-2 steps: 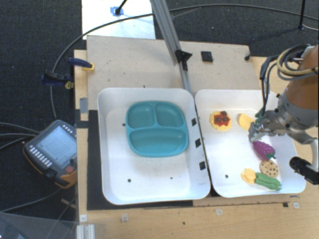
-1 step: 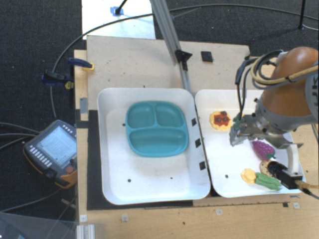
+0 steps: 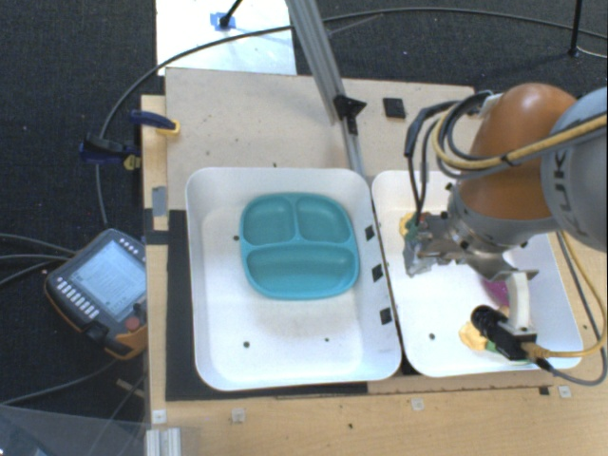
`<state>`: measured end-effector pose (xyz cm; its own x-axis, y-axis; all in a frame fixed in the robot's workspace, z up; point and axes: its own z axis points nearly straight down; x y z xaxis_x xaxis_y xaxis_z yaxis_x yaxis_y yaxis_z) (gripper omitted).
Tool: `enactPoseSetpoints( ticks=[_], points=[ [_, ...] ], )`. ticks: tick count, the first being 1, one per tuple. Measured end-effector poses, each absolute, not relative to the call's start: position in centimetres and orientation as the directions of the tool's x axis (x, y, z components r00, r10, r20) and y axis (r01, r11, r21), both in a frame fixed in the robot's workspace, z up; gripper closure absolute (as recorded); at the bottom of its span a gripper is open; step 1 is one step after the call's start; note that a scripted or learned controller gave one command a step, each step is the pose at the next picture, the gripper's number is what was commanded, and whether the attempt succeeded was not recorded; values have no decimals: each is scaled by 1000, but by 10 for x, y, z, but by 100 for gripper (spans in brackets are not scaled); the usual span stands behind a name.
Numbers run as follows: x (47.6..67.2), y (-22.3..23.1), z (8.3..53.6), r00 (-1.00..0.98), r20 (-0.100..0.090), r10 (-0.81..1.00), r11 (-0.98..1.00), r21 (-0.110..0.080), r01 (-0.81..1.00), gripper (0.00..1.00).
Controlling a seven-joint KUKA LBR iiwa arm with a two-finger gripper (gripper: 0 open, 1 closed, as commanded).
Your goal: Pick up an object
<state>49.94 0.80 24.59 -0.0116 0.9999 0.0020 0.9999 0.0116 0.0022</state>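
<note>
Two shallow white bins: the left bin (image 3: 218, 331) holds a smooth teal plate (image 3: 299, 247), rounded and three-welled. The right bin (image 3: 432, 312) holds a small yellow lump (image 3: 468, 334) at its 6 o'clock and a magenta scrap (image 3: 493, 289) near centre. The gripper (image 3: 418, 253) hangs at the right bin's 10 o'clock; whether it is open cannot be told. Best practice: centre over one small piece, descend vertically, close squarely.
</note>
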Motion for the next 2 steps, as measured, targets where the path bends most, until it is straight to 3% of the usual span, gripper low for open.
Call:
enactPoseSetpoints(
  ticks=[2],
  points=[
    [492,95,236,-9,2,1000,9,0,1000,100]
  ],
)
